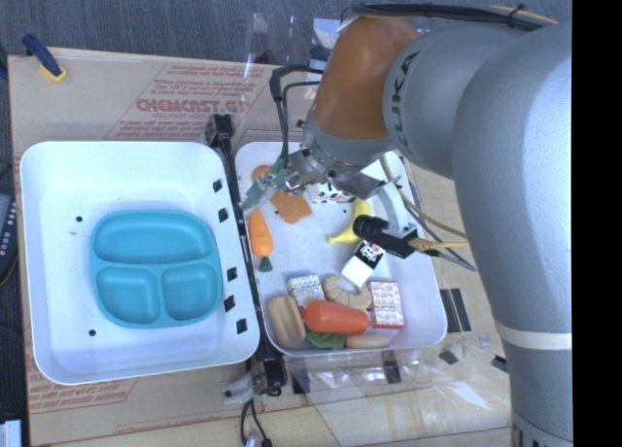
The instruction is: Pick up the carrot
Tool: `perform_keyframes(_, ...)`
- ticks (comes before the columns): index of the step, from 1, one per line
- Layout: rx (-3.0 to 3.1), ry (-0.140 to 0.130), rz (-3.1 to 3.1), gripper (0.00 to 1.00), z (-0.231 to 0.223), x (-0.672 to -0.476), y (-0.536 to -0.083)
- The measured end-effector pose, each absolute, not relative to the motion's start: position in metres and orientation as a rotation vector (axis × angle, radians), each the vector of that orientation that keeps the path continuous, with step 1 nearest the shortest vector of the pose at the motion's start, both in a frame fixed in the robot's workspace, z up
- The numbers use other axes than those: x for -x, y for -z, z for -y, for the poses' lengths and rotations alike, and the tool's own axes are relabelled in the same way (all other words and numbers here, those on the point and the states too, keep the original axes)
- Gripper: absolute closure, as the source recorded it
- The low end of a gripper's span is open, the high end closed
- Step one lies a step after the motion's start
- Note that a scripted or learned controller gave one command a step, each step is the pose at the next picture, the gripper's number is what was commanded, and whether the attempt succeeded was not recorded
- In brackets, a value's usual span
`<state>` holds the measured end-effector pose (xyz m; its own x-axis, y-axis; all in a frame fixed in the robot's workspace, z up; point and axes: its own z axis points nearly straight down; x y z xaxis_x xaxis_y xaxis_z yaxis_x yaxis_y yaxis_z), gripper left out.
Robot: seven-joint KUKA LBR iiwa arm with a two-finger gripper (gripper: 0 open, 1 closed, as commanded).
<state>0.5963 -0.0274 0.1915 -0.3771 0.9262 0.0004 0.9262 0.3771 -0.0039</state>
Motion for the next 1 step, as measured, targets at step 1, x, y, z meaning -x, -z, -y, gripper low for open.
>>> perform_keyframes(1, 1.752, -0.005, 2.605, 0.00, 0.0274, -0.5963, -0.1915)
